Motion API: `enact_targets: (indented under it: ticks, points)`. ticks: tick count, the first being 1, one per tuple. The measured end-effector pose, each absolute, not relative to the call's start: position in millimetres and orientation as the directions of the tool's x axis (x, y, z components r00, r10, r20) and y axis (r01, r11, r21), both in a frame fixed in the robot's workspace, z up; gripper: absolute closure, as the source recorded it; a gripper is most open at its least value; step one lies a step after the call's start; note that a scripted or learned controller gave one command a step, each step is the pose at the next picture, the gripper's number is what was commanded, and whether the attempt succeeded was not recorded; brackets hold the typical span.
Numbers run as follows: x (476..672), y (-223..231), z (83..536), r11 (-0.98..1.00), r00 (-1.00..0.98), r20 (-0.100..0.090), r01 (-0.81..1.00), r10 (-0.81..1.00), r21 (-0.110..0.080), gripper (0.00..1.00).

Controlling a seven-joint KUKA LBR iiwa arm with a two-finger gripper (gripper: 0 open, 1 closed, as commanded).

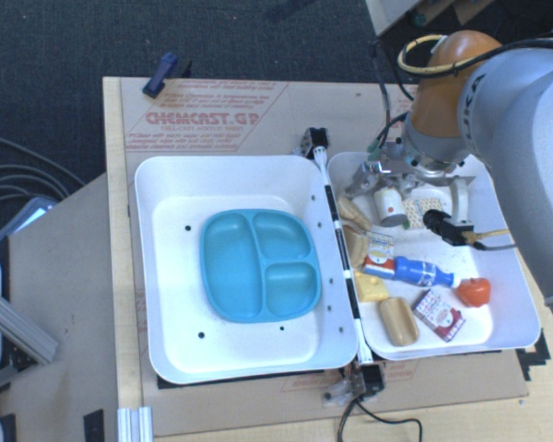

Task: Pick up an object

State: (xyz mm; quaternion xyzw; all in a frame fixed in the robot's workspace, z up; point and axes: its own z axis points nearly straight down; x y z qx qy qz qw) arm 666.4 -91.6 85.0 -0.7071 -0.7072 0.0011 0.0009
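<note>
My gripper (407, 188) hangs low over the far end of the right bin (521, 325), under the orange wrist band. Just below it stands a small white cylinder (390, 204) with a dark top, touching or nearly touching the gripper. Nearer the front of the same bin lie a blue bottle with a red and white label (413, 270), an orange-red piece (476, 291), a small red box (440, 313), a tan bun (398, 321), a yellow wedge (371, 288), a small white carton (379, 243) and a tan strip (351, 212).
The left bin (161, 247) holds a blue divided plate (260, 264). A ridge with black clips (337, 247) separates the two bins. The grey arm (525, 127) covers the right bin's far right corner. A blue clip (159, 75) lies on the board behind.
</note>
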Motion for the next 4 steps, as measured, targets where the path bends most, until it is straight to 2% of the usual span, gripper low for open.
enact_targets:
  ticks: [4]
  points:
    - [666.3, -92.8, 85.0, 0.0, 0.0, 0.0, 1.0, 1.0, -0.003, 0.0]
